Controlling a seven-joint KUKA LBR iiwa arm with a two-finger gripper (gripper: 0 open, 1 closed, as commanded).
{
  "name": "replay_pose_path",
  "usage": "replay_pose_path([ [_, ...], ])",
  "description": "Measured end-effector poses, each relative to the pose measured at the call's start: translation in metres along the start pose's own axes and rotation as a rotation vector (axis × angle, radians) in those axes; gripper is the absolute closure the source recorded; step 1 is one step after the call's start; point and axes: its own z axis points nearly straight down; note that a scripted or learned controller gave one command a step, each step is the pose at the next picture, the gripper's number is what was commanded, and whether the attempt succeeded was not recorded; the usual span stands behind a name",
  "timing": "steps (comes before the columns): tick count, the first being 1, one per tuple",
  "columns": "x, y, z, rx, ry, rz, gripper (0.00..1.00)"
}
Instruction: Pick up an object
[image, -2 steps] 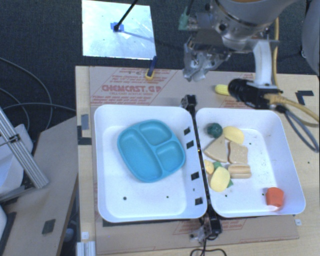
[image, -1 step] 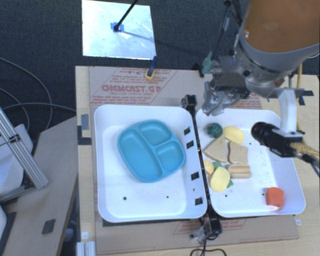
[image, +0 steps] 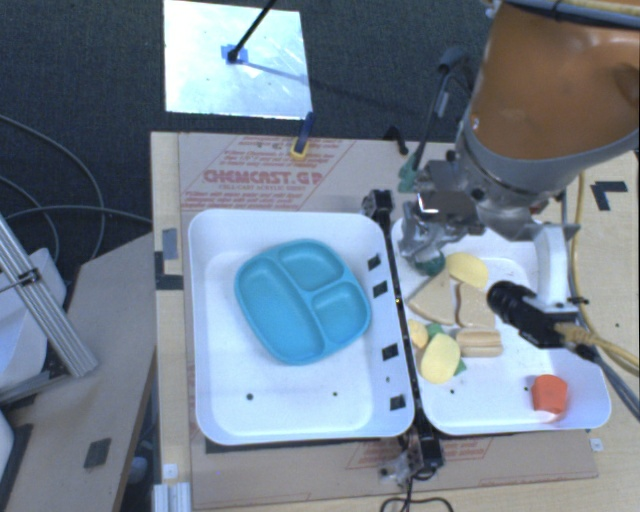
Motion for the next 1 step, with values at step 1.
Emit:
replay_pose_path([
  [1,0.0253,0.0187,0.0007,-0.006,0.002,-0.006,1.00],
])
